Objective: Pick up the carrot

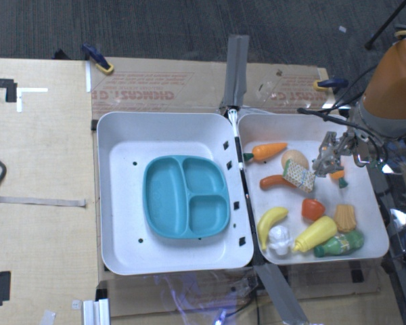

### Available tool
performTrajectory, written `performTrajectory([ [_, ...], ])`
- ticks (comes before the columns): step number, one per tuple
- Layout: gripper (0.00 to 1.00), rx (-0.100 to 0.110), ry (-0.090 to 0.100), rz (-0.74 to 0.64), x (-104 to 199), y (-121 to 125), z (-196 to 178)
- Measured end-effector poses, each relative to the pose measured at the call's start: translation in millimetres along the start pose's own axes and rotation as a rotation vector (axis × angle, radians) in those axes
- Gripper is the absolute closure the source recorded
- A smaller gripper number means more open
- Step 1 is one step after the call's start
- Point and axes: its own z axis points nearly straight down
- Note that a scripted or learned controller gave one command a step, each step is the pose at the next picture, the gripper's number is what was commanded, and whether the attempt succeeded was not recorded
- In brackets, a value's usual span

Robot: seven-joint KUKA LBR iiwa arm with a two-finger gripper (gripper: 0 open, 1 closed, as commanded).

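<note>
I found the carrot (268, 152) lying on its side in the upper left of the right bin (372, 249), its green top close to the divider between the bins and its orange body pointing toward frame right. Nothing rested on it. The tool (327, 158) sat to the right of it, well apart, over the middle of the same bin and just beside a speckled box-shaped toy (298, 176) and a pale egg-shaped piece (294, 159). I could not tell whether the tool was open or closed; its metal parts blurred into the clutter below.

A small orange piece (337, 176) lay just below and right of the tool, and I judged this the principal hazard: a program seeking orange could settle on it, or on the red-orange sausage (273, 181) below the carrot. The second hazard was position. The carrot lay near the bin's upper wall and the divider, so a descent placed slightly left might strike the rim instead of straddling the body. Third, the carrot tapers and looks smooth; a grip taken near the narrow end would likely slip. The left bin (115, 202) held a blue divided plate (187, 196), of no concern here.
</note>
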Motion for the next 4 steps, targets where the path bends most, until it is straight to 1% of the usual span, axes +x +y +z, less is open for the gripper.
performTrajectory([
  [1,1.0,-0.001,0.004,-0.084,97,-31,59],
  [2,0.0,0.005,-0.022,-0.086,90,-31,53],
  [3,0.0,0.0,0.001,-0.13,34,-46,61],
  [4,1.0,0.002,-0.005,-0.132,32,-46,50],
])
